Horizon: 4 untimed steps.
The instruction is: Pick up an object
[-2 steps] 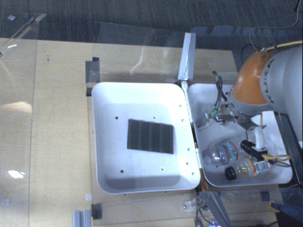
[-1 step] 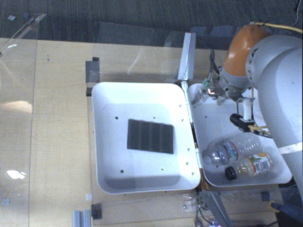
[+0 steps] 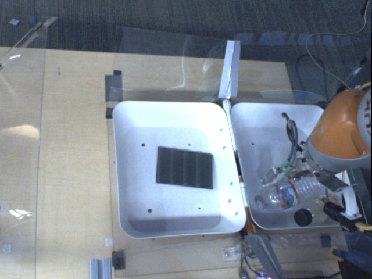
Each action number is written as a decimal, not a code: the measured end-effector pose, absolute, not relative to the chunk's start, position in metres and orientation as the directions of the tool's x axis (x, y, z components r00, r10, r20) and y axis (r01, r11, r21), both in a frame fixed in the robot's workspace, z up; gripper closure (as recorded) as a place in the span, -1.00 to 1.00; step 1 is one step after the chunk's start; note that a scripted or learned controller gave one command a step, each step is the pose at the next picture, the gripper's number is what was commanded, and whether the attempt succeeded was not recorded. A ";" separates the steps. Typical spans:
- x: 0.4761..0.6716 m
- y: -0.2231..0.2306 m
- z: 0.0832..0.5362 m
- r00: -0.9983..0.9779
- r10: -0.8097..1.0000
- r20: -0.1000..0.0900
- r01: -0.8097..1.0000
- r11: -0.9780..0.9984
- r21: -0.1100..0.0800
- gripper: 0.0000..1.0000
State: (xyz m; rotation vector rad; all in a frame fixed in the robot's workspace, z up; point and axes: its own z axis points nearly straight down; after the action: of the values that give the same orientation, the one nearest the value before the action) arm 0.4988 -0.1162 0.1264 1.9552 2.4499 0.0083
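Camera view, looking down at a slant, shows us 2 shallow white bins side by side on a pale wooden tabletop (image 3: pixel 64 156). We see a dark ribbed rectangular pad (image 3: pixel 185 167) lying flat near the middle of the left bin (image 3: pixel 133 127), well apart from every wall.

We find the task's thing in the right bin (image 3: pixel 256 132): a clear plastic bottle (image 3: pixel 285 193) lying on its side toward the near right part of the floor. It carries a small label in blue and red, but we cannot read any writing on it. Just beside it, nearer the front wall, sits a small black round object (image 3: pixel 303 217).

The arm comes in from the right, its orange band (image 3: pixel 340 127) over the right bin's far right side. Below the band, the end effector (image 3: pixel 296 170) sits low over the bottle, with a black cable (image 3: pixel 289 129) looping above it. We cannot tell how it stands, nor whether it touches the bottle, since the parts blur together with the clear plastic.

A grey metal bar (image 3: pixel 229 68) stands behind the seam between the 2 bins.
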 end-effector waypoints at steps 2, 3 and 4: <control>0.526 -0.092 0.090 -0.230 0.973 -0.004 0.973 0.230 0.014 -1.00; 0.590 -0.113 0.089 -0.176 0.984 -0.004 0.984 0.176 0.013 -1.00; 0.667 -0.099 0.087 -0.107 0.994 -0.002 0.994 0.107 0.007 -1.00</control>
State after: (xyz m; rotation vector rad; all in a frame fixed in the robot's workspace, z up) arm 0.6670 -0.0989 0.0866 2.0952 2.3326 0.0062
